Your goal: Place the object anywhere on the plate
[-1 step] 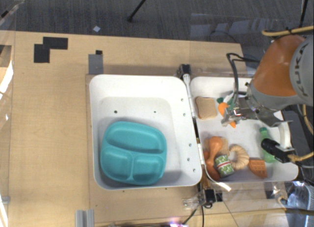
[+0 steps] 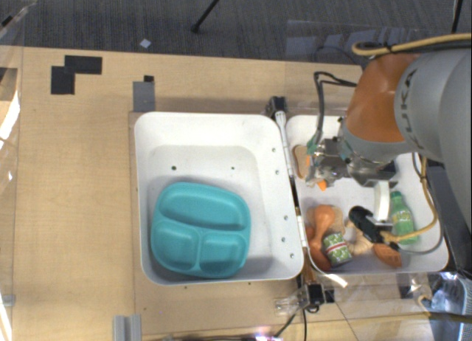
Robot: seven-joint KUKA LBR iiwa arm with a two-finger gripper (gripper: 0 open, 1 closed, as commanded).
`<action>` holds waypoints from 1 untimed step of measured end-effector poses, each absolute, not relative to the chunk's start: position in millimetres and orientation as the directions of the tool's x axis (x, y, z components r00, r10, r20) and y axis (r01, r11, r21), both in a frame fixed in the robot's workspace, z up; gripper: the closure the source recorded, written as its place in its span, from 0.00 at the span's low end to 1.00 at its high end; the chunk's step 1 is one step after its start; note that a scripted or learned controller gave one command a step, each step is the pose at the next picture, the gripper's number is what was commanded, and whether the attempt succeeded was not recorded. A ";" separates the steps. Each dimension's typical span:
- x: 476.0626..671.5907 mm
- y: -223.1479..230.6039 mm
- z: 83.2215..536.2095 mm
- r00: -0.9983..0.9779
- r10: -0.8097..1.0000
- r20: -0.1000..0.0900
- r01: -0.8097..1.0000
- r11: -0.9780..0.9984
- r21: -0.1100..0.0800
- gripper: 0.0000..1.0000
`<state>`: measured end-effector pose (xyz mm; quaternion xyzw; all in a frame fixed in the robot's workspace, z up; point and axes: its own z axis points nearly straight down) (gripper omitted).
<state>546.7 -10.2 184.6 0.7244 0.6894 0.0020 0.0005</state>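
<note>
"Teal plate (image 2: 199, 230), where was it?"
"Flat in the left bin (image 2: 147, 147), toward the near wall, on the desk (image 2: 74, 184)."
"And the pick objects?"
"I logged them all in the right bin (image 2: 304, 129): small can (image 2: 336, 247) just beside an orange vegetable (image 2: 322, 221) at the near left, green bottle (image 2: 402, 214) by the right wall."
"Gripper (image 2: 322, 168)?"
"Over the right bin's far left part, near the orange vegetable. I couldn't tell if it was open or closed."

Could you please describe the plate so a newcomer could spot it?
Find the left bin of the two white ones. The plate lies in its near half. It alone is teal, with three compartments; the clutter sits in the right bin.
</note>
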 end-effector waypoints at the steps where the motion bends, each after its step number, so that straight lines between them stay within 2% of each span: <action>1: 546.7 -12.0 184.7 0.051 0.999 0.001 0.999 -0.051 0.003 0.00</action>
